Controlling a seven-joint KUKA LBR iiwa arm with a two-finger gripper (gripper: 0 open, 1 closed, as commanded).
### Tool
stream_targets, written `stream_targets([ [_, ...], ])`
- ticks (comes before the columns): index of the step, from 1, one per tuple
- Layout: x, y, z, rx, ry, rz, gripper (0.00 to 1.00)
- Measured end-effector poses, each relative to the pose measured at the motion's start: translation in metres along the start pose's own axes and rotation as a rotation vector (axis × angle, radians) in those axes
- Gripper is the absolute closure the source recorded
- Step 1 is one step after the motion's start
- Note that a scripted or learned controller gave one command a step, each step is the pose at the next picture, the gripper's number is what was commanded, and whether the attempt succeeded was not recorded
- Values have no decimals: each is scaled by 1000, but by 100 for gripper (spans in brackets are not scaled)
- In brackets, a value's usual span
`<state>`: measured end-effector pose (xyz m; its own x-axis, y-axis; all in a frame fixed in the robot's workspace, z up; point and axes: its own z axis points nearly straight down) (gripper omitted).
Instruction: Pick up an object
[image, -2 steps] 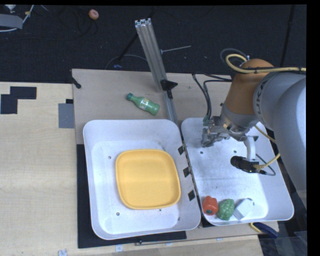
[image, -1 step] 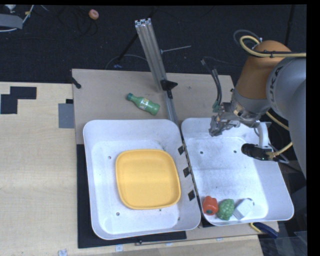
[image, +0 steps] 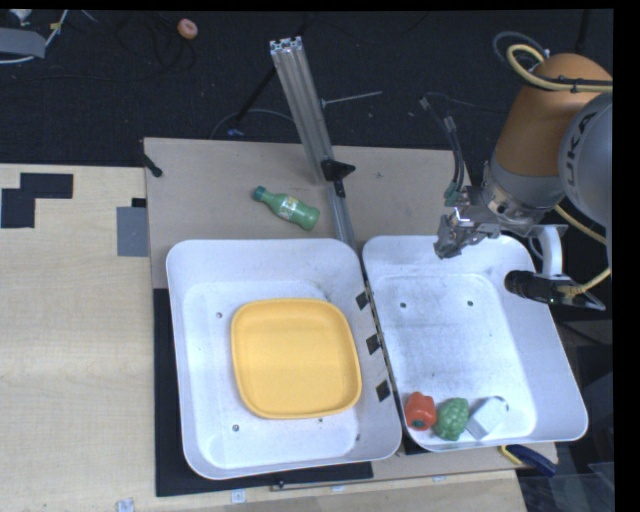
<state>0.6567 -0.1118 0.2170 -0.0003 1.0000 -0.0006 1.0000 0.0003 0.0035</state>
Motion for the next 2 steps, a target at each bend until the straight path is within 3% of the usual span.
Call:
stream_targets([
  [1,-1,0,-35,1,0,1,100],
  [2,59,-5,-29,4,2,-3,100],
])
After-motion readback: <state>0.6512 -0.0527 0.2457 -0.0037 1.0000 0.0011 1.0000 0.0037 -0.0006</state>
